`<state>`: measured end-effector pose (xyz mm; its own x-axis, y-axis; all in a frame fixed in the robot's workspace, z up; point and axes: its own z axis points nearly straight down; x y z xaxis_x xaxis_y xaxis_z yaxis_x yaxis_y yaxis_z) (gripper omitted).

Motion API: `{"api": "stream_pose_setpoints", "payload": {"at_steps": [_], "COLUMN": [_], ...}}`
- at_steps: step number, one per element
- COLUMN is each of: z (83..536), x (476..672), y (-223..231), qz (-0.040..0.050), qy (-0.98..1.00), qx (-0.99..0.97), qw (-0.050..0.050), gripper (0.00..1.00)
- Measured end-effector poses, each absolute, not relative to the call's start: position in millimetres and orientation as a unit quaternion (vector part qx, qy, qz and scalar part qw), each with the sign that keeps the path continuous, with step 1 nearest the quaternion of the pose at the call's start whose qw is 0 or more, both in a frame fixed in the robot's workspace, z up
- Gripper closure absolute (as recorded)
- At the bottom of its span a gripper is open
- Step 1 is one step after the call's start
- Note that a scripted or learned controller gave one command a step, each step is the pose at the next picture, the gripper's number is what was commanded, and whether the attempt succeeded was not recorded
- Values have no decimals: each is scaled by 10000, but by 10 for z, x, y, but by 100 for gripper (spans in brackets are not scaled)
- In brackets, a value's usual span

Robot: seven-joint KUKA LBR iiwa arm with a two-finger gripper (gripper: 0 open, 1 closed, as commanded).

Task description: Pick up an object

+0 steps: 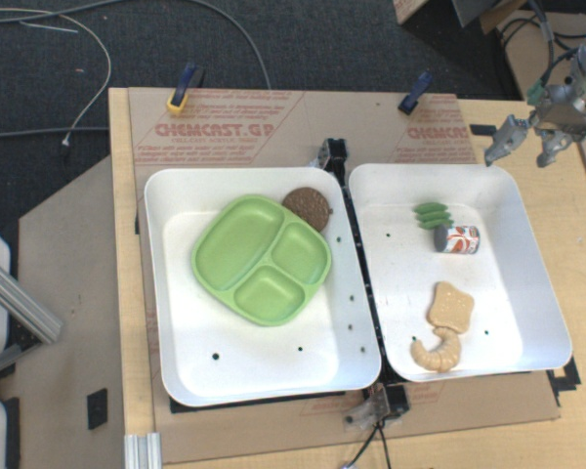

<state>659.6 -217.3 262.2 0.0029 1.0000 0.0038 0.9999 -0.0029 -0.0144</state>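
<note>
Closest to the camera, in the right bin (527,291), a tan curled piece (437,351) lies near the front edge; a tan toast-like piece (450,307) sits just behind it, touching or almost touching it. Farther back in that bin a small red and white can (459,239) lies on its side; a green ridged thing (432,213) sits just behind the can, very close to it.

In the left bin (176,301) a green plate (262,258) with three sections lies flat in the middle; a brown round cookie (306,205) sits at the plate's back right corner, partly on its rim.

Behind the bins the cardboard board (225,125) has red printed words; two blue clamps (186,84) hold its far edge, one on the left and one on the right.

Far back on the right, the gripper (530,143) hangs above the back right corner of the right bin; its two grey fingers (500,141) point down and are spread apart with nothing between them; it is well apart from every thing in the bins.
</note>
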Motion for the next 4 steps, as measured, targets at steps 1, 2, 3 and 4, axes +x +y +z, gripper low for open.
{"api": "stream_pose_setpoints", "payload": {"at_steps": [1, 2, 3, 4], "z": [2710, 2279, 1858, 1400], "x": [6620, 6659, 6615, 6654], "y": [-2164, -2183, -2224, -2153], "qz": [1, 13, 8, 14], "qy": [-7073, -7074, -7073, -7077], "qx": [-7069, -7068, -7069, -7065], "qw": [3, 25, 14, 31], "gripper": [0, 0, 0, 0]}}
